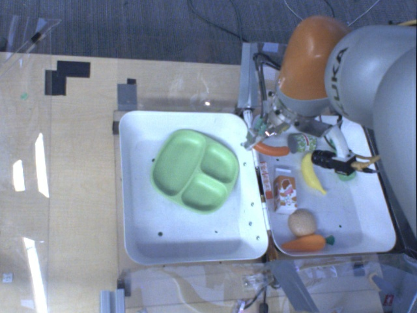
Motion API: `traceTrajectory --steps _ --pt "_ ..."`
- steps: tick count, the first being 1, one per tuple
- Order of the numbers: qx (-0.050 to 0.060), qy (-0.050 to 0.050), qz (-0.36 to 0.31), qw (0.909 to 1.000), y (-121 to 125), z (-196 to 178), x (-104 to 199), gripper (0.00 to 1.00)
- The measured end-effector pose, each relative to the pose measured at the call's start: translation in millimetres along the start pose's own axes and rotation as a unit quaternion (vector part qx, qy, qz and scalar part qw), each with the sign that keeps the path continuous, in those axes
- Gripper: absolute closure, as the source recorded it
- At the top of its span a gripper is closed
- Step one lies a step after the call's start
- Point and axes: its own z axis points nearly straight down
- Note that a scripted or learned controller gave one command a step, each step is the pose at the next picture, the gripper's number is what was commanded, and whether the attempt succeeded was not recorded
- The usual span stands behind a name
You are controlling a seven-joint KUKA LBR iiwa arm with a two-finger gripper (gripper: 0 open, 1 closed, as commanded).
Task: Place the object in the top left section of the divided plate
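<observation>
We keep the gripper (255, 135) low over the small orange-red chili-shaped toy (270, 150), which lies in the right white bin (384, 230) just beside its left wall, because this object must go to the green divided plastic plate (195, 168) in the left bin. Whether the fingers are spread or pinching the toy, we cannot tell.

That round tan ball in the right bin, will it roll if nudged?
Likely yes: the tan ball looks round with no flat face. The carrot right beside it may block rolling that way. Probably light, being small.
</observation>
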Motion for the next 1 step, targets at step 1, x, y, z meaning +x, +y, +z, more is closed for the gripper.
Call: traceTrajectory --steps 1 --pt "0.001 0.000 -0.060 0.9982 29.0 0.5 57.9 1.00"
